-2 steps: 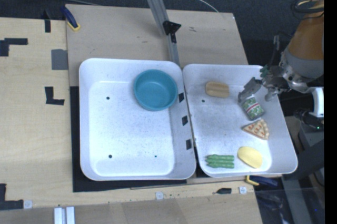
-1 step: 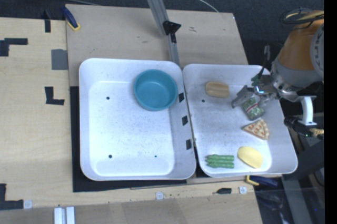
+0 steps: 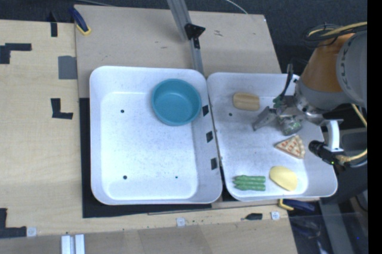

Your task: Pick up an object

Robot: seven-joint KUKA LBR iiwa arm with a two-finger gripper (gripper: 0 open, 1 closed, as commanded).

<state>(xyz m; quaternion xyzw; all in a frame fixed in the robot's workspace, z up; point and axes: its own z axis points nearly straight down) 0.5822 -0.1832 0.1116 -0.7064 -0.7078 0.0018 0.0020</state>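
Task object not specified; nearest candidates noted first. Tan bread-roll piece [image 3: 246, 101] lying on the floor of the right bin [image 3: 239, 145], toward its far side, long axis running roughly left to right across the view. Positioned up and to the left of the gripper [image 3: 262, 123], near but apart from it. Pizza-slice piece [image 3: 291, 146] lying down and to the right of the gripper, close beside the wrist, broad edge toward the right wall, point toward the left. Yellow lemon-shaped piece [image 3: 283, 177] and green bean bundle [image 3: 249, 182] resting along the near edge of the same bin, well apart from the gripper; bean bundle lying left to right.

Gripper low over the middle of the right bin, pointing left and slightly toward the near side, fingers appearing spread, nothing visible between them. Judged: no object held at this moment.

Deciding relation, as judged: bread roll and pizza slice about equally near, on opposite sides of the gripper. Roll's long axis lying crosswise to the reach, hence a closure across its short width likely the simpler option.

Further out: left bin [image 3: 113, 145] carrying a blue bowl [image 3: 176, 101] near its far right corner, well apart from the gripper. Both bins seated on the worktop [image 3: 36, 127].
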